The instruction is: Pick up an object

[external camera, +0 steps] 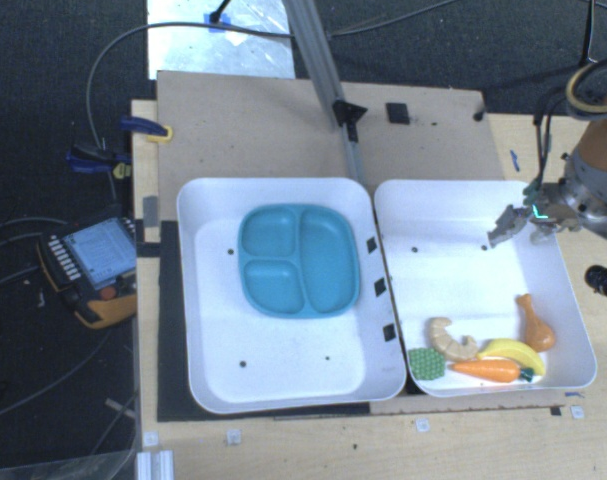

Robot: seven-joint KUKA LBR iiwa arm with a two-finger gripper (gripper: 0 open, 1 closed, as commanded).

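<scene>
Two white bins (pixel 283 393) on brown bench (pixel 243 118)

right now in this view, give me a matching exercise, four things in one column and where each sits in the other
Things:
1. blue divided plate
2. carrot
3. chicken drumstick
4. gripper

Places:
A. upper right part of the right bin
B. left bin
C. near edge of the right bin, below the banana
D. by the right bin's right wall, above the banana

Pairs: 1-B, 2-C, 3-D, 4-A
</scene>
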